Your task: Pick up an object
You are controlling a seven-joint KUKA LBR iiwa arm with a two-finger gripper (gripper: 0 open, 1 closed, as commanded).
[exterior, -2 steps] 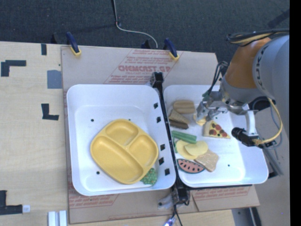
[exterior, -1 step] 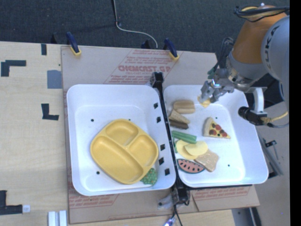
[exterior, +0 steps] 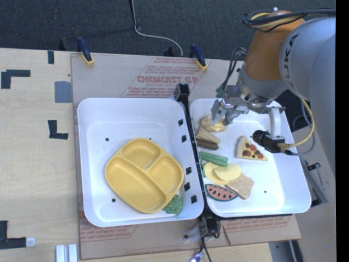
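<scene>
Red print on cardboard [exterior: 163, 79] under bins, unreadable. My jaws [exterior: 224, 113], state unclear, hover at right bin's [exterior: 292, 192] far-left corner, over toy food pieces [exterior: 210, 132]; pizza slice [exterior: 250, 149] nearby.

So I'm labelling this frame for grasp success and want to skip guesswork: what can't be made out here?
- Gripper: its fingers blur together against the food under them, so their state and any contact are unclear.
- Pale food piece under the gripper: partly covered, too small to identify.
- Green item by the yellow tray: the tray's edge overlaps it.
- Arm: cut off by the top and right edges.
</scene>
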